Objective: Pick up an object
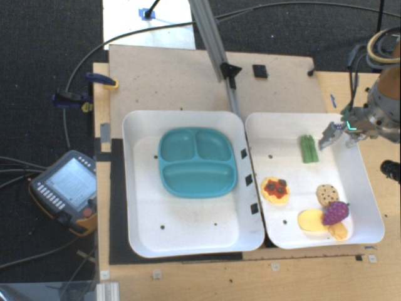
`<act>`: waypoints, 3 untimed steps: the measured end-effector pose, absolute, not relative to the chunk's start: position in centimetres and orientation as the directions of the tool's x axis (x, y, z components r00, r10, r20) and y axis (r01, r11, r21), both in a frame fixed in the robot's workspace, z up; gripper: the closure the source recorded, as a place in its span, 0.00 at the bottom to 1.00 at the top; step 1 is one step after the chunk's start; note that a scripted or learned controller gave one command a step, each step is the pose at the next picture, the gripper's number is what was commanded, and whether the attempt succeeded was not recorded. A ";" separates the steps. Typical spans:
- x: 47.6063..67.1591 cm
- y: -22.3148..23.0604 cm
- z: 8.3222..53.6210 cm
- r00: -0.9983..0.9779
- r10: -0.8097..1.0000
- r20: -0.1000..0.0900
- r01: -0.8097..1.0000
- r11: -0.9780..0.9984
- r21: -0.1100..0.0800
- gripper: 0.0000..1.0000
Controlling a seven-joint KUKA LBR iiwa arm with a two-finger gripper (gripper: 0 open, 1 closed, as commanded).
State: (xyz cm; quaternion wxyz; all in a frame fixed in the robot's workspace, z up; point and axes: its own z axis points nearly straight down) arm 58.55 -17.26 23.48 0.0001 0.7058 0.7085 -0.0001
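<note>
Camera view, 2 white bins: the left bin (144,231) carries 1 teal divided plate (198,162); the right bin (369,196) carries 1 green block (309,148) near its upper middle, 1 small pizza toy (276,190) at centre, and, clustered at the lower right, 1 cookie (326,194), 1 purple grape bunch (336,212) and 1 yellow piece (311,221). Step in hand, by judgement: approach, nothing lifted; the next move calls for centring over 1 item, likeliest the green block, then descending and closing. The arm (385,99) enters from the right, wrist low over the right bin's upper right edge, its gripper (331,135) just beside the green block, holding nothing; how far the jaws stand apart I cannot tell.
</note>
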 end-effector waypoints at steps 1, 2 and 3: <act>58.6 -17.3 23.6 -0.004 1.000 -0.001 1.000 0.004 0.002 0.00; 58.3 -17.6 19.3 -0.001 1.000 -0.001 1.000 0.001 -0.001 0.00; 58.6 -16.6 14.1 -0.005 1.000 0.000 1.000 0.005 -0.002 0.00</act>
